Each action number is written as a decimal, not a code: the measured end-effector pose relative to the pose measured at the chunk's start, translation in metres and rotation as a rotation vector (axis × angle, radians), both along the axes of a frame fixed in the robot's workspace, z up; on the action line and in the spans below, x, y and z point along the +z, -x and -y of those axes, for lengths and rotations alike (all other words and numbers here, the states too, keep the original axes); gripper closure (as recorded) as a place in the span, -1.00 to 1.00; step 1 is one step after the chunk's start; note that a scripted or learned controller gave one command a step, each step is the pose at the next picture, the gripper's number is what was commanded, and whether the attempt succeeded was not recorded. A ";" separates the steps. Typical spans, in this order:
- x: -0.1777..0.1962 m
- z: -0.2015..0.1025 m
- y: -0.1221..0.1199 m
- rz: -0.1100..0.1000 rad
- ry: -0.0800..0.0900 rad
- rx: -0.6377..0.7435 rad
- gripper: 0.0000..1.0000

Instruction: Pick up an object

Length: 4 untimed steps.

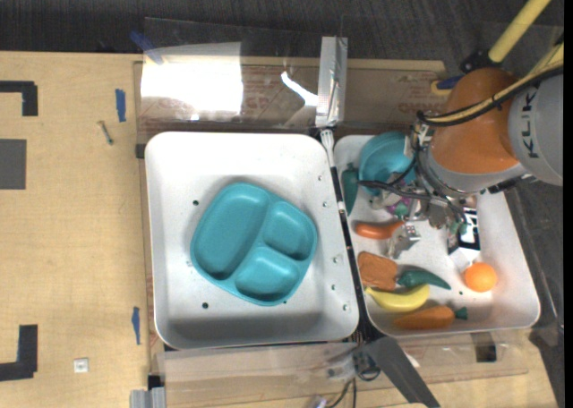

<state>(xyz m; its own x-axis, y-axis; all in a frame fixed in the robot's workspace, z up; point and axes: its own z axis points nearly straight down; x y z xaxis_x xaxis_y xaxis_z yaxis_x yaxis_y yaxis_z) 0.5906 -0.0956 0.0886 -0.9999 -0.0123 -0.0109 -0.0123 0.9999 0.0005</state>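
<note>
While the grey arm point(483, 129) reaches in over the right bin point(515, 245), its end effector point(414, 216) hangs low among the toy food there, and whether it is released or clenched cannot be told. An orange sausage-like piece point(378, 229) lies just beside it on the left, with a teal bowl point(387, 157) above and a banana point(398, 299), carrot point(428, 315) and orange ball point(481, 277) below. The left bin point(170, 174) on the counter point(63, 218) holds a teal divided plate point(255, 242).
</note>
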 end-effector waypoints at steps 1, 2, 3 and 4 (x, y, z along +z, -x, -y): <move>0.000 -0.004 -0.003 0.000 0.000 -0.121 -1.00; 0.000 -0.003 -0.022 -0.004 -0.002 -0.183 -1.00; 0.000 -0.004 0.002 -0.002 -0.002 -0.204 -1.00; 0.000 0.004 0.024 0.000 -0.004 -0.335 -1.00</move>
